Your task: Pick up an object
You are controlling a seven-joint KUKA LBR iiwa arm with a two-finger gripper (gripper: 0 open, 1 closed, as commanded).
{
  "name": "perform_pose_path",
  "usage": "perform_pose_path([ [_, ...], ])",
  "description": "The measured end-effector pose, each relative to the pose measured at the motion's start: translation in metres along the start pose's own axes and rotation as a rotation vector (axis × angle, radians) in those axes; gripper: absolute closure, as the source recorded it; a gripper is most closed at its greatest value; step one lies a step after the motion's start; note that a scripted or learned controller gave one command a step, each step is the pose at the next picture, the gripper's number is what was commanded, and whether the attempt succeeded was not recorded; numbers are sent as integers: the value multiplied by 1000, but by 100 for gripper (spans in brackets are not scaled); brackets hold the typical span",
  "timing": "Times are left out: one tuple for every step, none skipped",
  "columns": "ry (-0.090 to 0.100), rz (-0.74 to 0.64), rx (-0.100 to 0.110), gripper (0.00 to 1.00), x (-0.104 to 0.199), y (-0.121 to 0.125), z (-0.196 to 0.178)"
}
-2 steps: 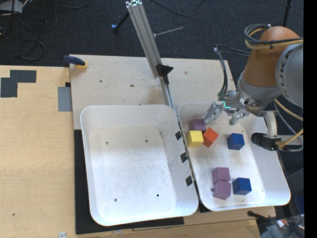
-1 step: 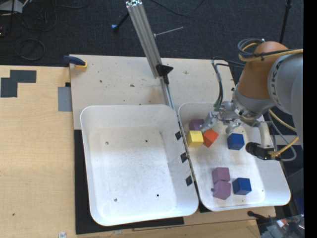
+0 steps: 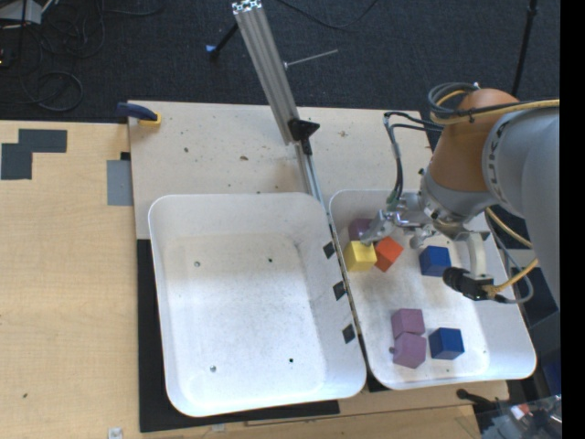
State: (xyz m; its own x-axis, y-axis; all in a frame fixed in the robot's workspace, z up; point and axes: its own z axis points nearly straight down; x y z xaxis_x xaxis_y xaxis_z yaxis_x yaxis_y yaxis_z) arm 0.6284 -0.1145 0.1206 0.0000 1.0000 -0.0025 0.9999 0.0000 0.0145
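The small orange block (image 3: 388, 252), lying in the right white bin (image 3: 512, 359) directly beneath the claw (image 3: 395, 225) and touching a yellow block (image 3: 361, 256), appears rigid, light and flat-sided, so grip opposite faces; claw state cannot be determined.

Even, bright light; soft shadows; slightly grainy.

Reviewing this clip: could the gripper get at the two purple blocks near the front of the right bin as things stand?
Probably yes. The two purple blocks lie uncovered in the right bin, with a blue cube beside them on one side. The gripper is over the same bin, near the orange block.
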Motion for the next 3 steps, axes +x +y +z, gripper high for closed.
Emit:
perform_pose_path([
  [2,5,1,100,0,0,-8],
  [3,0,13,100,2,-7,-55],
  [2,0,11,100,1,-5,-108],
])
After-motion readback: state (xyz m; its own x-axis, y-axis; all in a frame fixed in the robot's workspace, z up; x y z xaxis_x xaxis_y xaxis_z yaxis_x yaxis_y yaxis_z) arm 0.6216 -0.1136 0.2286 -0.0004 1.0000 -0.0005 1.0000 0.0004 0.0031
